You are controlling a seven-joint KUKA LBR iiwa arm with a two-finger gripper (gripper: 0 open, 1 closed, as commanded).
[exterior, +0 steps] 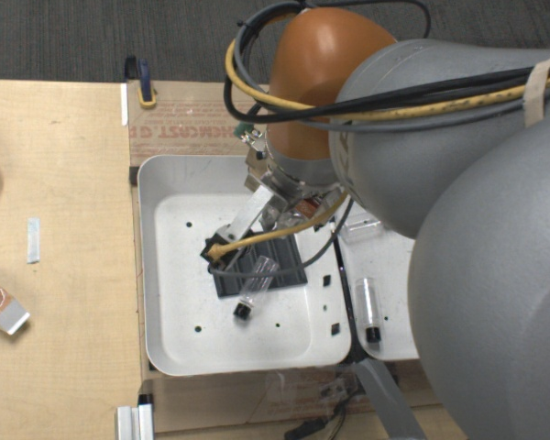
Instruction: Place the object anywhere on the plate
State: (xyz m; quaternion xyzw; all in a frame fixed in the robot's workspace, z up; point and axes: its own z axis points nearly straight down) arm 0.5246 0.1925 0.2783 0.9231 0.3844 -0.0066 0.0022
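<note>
One clear tube (256,280), slim and see-through with a black cap (242,312) at its lower end, lies slanted across the near edge of the single dark plate (284,257) in the left bin (147,273), its capped end out over the white floor. A second tube (366,301) of the same sort lies in the right bin (394,337): two tubes, one plate, two bins. The gripper (280,211) hangs over the plate's far end, though I cannot tell how its jaws stand, and out on the tabletop (64,356) lie one grey strip (33,241) and one red-and-white packet (4,306).
</note>
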